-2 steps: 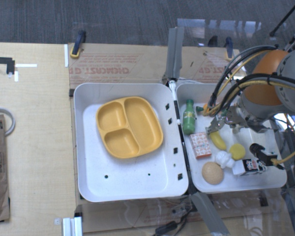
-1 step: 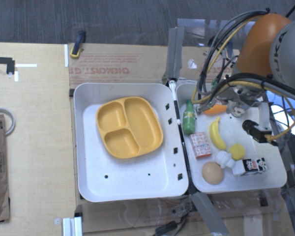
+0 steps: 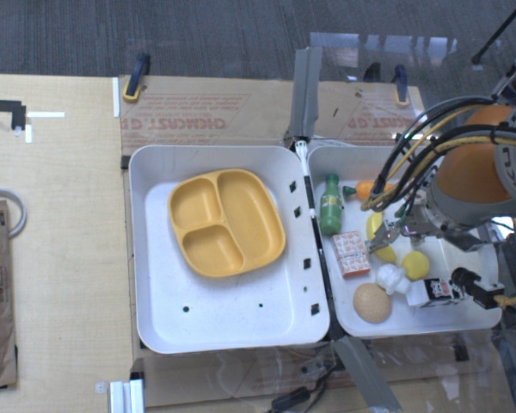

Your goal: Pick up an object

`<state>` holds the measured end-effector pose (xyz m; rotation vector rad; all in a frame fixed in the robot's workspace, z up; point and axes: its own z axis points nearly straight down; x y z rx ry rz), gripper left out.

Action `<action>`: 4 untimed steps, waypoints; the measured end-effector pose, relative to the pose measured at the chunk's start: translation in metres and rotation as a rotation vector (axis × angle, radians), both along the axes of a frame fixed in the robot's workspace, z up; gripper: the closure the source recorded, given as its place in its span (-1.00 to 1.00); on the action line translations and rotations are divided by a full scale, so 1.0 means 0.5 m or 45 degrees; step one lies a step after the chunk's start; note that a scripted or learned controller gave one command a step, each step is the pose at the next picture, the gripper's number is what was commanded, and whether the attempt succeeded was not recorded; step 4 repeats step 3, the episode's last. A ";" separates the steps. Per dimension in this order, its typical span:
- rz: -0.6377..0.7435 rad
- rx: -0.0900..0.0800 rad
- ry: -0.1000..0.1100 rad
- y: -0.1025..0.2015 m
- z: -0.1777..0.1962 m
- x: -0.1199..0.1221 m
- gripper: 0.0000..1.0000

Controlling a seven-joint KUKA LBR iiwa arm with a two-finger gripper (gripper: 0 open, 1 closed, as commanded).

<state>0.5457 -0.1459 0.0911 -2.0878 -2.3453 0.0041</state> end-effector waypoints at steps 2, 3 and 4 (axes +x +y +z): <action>0.235 -0.001 -0.004 0.070 0.261 0.054 1.00; 0.539 -0.001 -0.004 -0.051 0.272 0.031 1.00; 0.539 -0.001 -0.004 -0.051 0.272 0.031 1.00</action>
